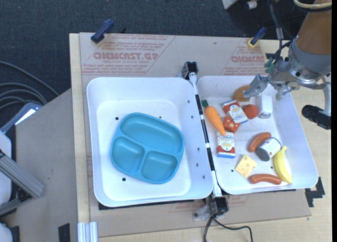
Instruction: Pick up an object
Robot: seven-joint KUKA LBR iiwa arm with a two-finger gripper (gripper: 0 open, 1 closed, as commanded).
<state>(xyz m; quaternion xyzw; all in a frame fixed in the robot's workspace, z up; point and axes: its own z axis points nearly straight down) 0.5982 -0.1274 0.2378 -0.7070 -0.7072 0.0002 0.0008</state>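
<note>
Two glossy sausages (pixel 259 141) flank wedge-shaped cheese (pixel 245 166)

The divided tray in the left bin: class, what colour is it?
The divided tray is plain light blue, seen best in the camera view, lying in the left bin.

Bright, even overhead light; shadows soft and faint. Two shallow white plastic bins (pixel 100 130) near overexposed, rims losing detail. Dark grey carpet floor (pixel 52 4) dim at top. Mild softness throughout; grey-and-orange robot arm (pixel 313 41) slightly blurred at right.
</note>
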